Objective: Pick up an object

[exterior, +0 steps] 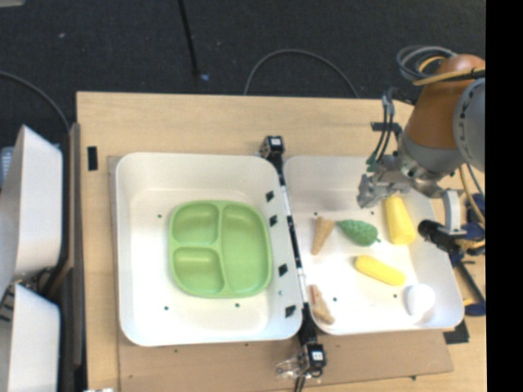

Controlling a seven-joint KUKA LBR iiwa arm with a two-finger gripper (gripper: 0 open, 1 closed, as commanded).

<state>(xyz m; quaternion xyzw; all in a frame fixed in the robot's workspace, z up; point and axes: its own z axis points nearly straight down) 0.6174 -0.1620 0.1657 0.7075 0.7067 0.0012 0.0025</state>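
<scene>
Partly blurred, the gripper [374, 191] hovers beside the yellow block [399, 220], grip state unclear.

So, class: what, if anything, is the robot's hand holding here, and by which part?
Nothing visibly. The hand hovers over the right white bin, beside the yellow cylinder, with no object between it.

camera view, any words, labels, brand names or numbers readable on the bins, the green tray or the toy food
None: no text can be read in this view.
The green divided tray, the left bin and the right bin are plain.
The toy food, such as the yellow corn and the ice cream cone, carries no print.
The small black tags on the divider are too small to tell.
</scene>
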